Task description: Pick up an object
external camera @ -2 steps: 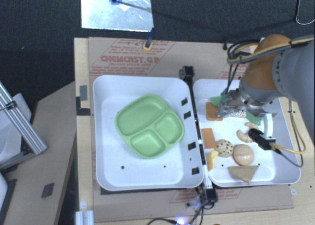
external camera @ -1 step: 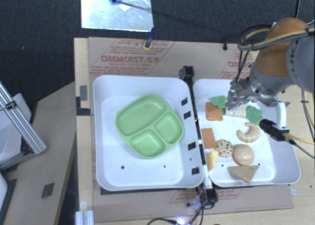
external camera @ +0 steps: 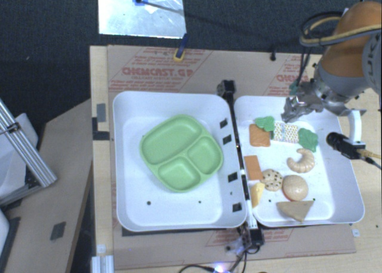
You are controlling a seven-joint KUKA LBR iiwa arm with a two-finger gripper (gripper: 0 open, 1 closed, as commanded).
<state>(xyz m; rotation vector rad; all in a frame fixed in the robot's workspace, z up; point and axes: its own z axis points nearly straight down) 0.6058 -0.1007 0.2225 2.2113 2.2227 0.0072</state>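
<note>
The right bin (external camera: 343,203) holds several toy foods: a green leafy piece (external camera: 264,123), an orange cracker (external camera: 259,137), a patterned wafer (external camera: 286,132), a second green piece (external camera: 308,139), a curved croissant (external camera: 302,161), a cookie (external camera: 271,178), a round bun (external camera: 295,187) and a tan wedge (external camera: 295,209). My gripper (external camera: 292,110) hangs over the far edge of this bin, just above and right of the first green piece and close to the wafer. I see nothing held in it.
The left bin (external camera: 131,206) holds a green divided plate (external camera: 181,152). A black divider with clips (external camera: 236,146) runs between the bins. An orange slab (external camera: 252,166) and a yellow cheese piece (external camera: 256,193) lie by the divider. A black fitting (external camera: 343,143) juts in at the right.
</note>
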